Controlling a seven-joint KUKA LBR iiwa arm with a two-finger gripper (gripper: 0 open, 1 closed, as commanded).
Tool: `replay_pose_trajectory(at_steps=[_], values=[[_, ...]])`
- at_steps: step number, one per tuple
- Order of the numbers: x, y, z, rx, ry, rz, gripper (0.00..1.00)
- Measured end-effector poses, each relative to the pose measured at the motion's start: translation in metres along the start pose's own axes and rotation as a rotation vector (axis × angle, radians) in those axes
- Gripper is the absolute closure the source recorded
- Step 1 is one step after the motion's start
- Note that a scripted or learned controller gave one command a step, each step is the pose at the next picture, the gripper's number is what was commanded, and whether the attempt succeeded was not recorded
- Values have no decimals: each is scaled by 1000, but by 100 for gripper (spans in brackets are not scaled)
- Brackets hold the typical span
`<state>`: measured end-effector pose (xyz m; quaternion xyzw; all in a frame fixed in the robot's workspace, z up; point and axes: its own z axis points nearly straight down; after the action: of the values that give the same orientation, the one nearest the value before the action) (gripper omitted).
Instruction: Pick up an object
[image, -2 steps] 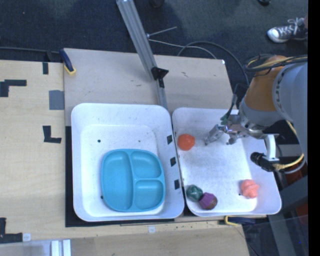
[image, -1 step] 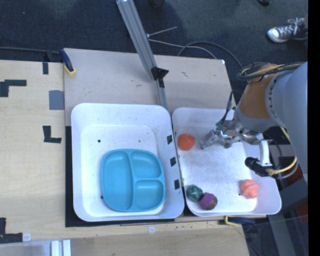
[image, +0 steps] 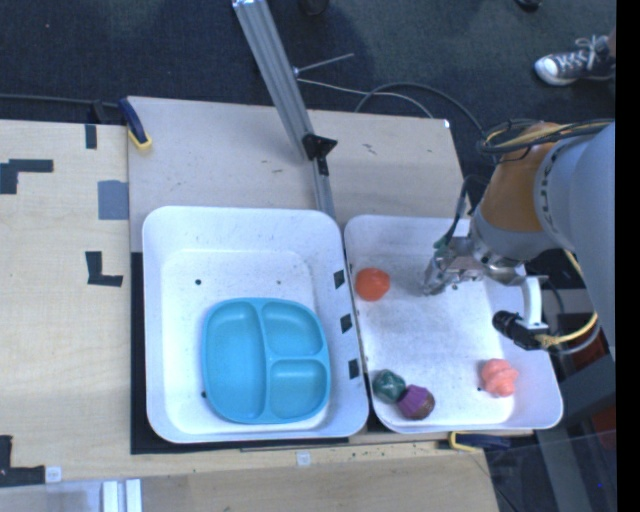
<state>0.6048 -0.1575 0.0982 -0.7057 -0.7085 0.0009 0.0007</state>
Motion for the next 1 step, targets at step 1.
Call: replay_pose_trajectory(at_steps=[1], values=[[3, 0, -42, -5, 0, 2, 100]])
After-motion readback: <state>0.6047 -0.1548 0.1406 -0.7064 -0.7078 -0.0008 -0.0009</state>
